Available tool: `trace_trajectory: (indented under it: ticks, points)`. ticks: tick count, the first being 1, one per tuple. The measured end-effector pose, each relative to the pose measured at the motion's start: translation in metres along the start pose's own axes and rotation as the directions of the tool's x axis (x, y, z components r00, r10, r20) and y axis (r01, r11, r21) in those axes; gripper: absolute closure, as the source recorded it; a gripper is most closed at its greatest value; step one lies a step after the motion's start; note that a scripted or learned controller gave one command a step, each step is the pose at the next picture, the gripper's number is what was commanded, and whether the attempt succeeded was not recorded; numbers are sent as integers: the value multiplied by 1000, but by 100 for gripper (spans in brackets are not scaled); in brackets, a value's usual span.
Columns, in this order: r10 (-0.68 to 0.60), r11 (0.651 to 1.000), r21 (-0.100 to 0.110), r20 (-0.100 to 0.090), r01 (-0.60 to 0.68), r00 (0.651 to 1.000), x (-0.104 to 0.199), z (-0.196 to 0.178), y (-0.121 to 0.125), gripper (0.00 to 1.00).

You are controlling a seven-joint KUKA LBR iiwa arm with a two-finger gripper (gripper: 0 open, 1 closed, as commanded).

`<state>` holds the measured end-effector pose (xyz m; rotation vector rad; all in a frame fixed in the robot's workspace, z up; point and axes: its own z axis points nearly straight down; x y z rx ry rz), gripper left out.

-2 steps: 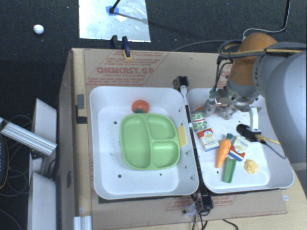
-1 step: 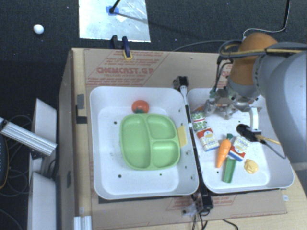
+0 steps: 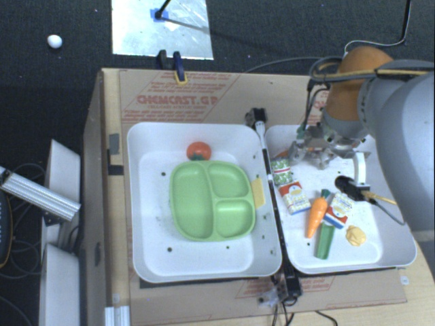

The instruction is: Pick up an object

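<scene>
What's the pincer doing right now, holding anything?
Pincer: low over the back of the right bin, no object seen in it; open or closed cannot be told.

Orange toy carrot (image 3: pixel 316 216) — lying tilted in the right bin (image 3: pixel 401 246), beside a green cylinder (image 3: pixel 325 242).

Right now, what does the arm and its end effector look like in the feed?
The arm is bulky, rounded and light grey, with an orange band above the wrist. Thin dark cables loop around the orange section. The gripper is a compact grey metal assembly, too small here to make out finer detail or markings.
</scene>
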<state>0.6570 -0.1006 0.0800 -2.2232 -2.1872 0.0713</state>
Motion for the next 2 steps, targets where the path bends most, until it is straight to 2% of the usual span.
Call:
trace_trajectory:
  ticks: [2]
  points:
    - [0,1000,1,-2,0,1000,-1,0,0,0]
